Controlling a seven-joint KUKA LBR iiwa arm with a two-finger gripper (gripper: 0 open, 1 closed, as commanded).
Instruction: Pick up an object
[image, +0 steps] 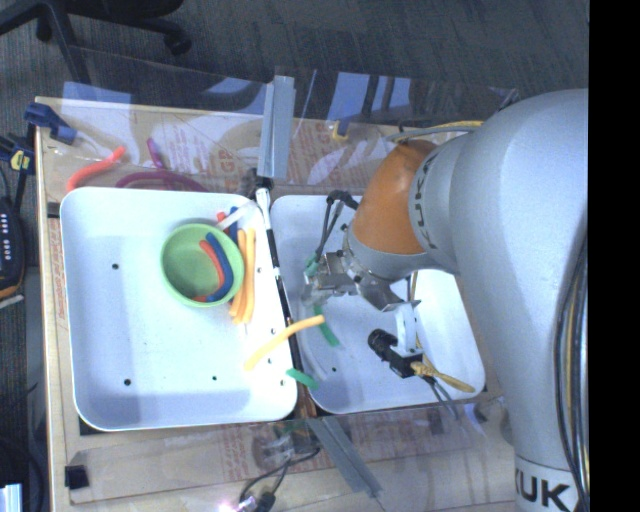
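Well, we judge a miss the likeliest failure: the end effector (322, 283) sits low in the right bin (360, 385), close to its left wall, and we cannot tell whether it is spread or pressed together. The nearest pick, a yellow stick (288, 336) just beside it, lies across that wall and could snag or tip. Bare floor opens away from the wall.
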